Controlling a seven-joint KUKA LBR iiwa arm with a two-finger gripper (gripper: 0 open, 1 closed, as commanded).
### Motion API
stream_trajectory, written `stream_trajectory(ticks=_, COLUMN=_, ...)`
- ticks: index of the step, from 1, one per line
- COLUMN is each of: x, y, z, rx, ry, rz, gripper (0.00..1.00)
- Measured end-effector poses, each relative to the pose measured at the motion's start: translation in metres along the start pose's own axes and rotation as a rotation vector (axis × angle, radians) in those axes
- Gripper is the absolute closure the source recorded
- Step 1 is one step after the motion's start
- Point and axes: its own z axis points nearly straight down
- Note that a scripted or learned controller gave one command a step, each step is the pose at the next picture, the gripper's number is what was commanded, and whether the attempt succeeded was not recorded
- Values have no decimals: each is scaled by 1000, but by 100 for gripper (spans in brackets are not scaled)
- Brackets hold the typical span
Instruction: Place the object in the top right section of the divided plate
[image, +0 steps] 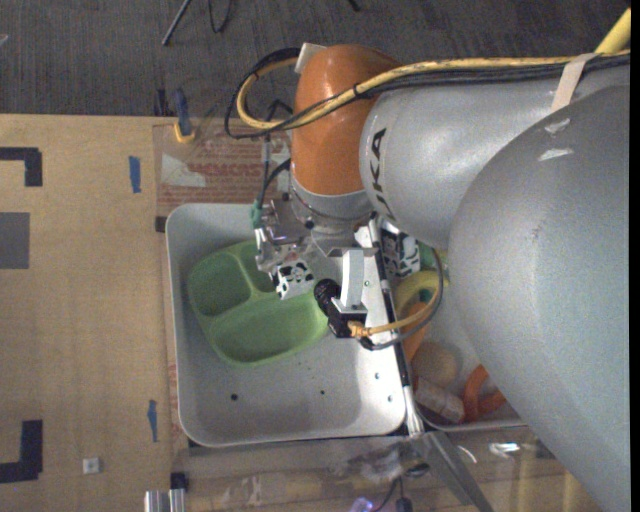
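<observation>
In the left white bin (300, 410), the gripper (283, 268) hangs over the green divided plate (250, 320); its grip state can't be told.

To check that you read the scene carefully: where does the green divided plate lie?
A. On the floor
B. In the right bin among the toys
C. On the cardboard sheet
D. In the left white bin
D: the green divided plate rests on the floor of the left white bin, under the gripper.
</observation>
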Motion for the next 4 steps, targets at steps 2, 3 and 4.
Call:
stream_trajectory(ticks=2, x=33, y=23, z=-45, rx=0, ry=0, rz=13, gripper=0)
stream_trajectory(ticks=3, x=34, y=23, z=-56, rx=-3, ry=-1, rz=9, gripper=100)
stream_trajectory(ticks=4, x=9, y=-34, z=-71, rx=2, ry=0, rz=5, gripper=100)
